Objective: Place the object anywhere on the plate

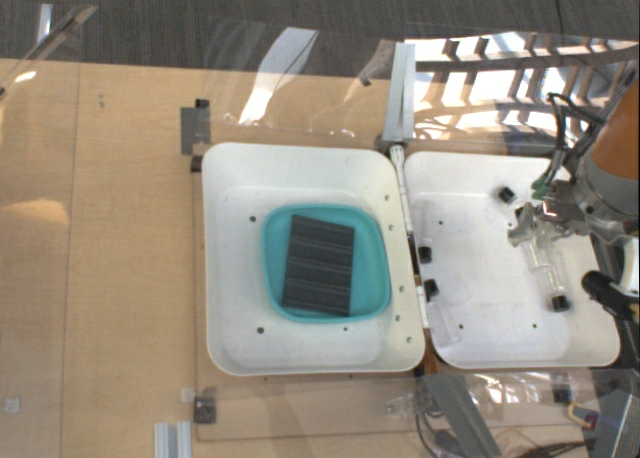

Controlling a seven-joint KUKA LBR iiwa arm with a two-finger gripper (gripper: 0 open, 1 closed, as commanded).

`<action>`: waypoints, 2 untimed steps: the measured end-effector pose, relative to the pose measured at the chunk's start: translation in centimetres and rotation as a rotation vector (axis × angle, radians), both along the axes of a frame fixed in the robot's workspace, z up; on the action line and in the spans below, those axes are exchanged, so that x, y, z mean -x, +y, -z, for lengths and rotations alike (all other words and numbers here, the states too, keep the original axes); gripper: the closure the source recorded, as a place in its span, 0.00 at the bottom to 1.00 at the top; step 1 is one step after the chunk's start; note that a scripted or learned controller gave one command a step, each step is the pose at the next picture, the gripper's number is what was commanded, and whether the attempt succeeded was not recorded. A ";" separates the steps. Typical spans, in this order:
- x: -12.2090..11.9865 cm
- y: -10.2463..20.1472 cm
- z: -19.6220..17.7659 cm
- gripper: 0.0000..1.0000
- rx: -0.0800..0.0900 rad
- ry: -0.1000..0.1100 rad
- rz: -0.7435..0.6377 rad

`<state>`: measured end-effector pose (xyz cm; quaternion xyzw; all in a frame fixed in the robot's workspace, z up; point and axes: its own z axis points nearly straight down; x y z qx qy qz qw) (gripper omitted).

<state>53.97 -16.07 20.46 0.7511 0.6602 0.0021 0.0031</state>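
My fingers (545, 246) hang over the right bin (470, 331), spread apart with nothing between them; one tip sits up near the bin's far wall and the other down toward its near side. The dark ribbed block (320, 264) lies well away from my fingers, across the divider in the left bin (230, 326), flat on the teal plate (275, 246) and tilted a little against the plate's sides. As I judge it, the block already rests wholly inside the plate's rim, so the placing looks done. The chief risk from here is my own doing: if I travel back across and come down on the block again, I could nudge it up onto the rim or drag the light plate along the bin floor. A low sweep over the divider could also catch the clips on the wall between the bins. The block's ribbed top gives little purchase, so a careless regrasp may slip and flick it off the plate. Staying high and clear seems the safest course on this worktop (100, 246).
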 end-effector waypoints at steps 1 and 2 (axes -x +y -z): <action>0.0 0.0 0.0 0.00 0.000 0.000 0.000; 5.0 -0.9 -19.4 0.00 0.004 -0.005 -0.097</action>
